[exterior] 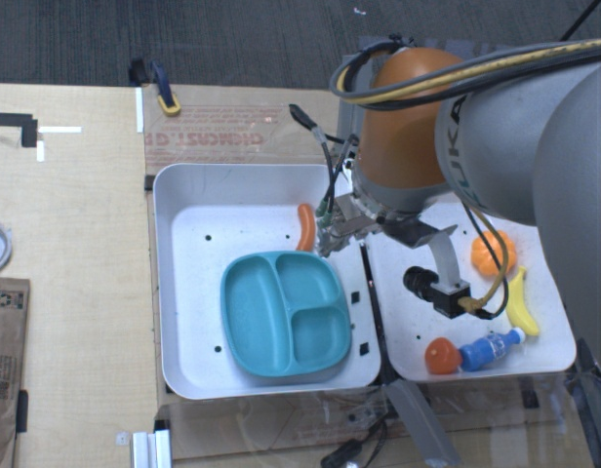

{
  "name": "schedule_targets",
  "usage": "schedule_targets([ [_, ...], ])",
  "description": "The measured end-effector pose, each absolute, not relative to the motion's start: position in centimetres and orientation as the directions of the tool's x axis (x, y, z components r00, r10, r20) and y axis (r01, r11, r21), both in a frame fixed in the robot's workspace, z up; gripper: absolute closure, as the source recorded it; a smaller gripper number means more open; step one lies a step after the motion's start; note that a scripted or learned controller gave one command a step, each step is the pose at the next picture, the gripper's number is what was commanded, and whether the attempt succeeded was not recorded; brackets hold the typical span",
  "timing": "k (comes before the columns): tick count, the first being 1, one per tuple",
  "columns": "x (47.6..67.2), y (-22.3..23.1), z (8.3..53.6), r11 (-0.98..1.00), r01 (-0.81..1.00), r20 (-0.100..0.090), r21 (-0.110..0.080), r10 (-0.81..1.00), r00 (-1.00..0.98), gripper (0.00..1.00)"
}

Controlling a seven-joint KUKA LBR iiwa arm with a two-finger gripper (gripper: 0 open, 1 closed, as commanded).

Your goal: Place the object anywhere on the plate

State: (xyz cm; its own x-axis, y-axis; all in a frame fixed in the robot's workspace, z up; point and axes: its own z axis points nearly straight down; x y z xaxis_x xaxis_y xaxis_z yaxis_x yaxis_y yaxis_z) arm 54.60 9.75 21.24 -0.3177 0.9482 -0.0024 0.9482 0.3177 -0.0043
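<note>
A teal divided plate [281, 312] lies in the left bin [183, 261], toward its right side. An orange sausage-shaped object [305, 226] lies on the bin floor just beyond the plate's far edge, standing apart from it. My gripper [327, 240] hangs low over the left bin's right side, right next to the orange object and just above the plate's far right corner. The grey arm and its orange band hide the wrist from above.
The right bin [418, 351] holds an orange [493, 253], a banana [520, 305], a red tomato [442, 356] and a small blue bottle [488, 349]. The wall between the bins runs just right of the gripper. Tape and clips lie on the wooden bench at left.
</note>
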Motion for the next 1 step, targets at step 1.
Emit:
schedule_targets([
  [1, 54.6, 9.74, 21.25, 0.317, 0.948, -0.002, -0.004, 0.948, -0.317, 0.0],
])
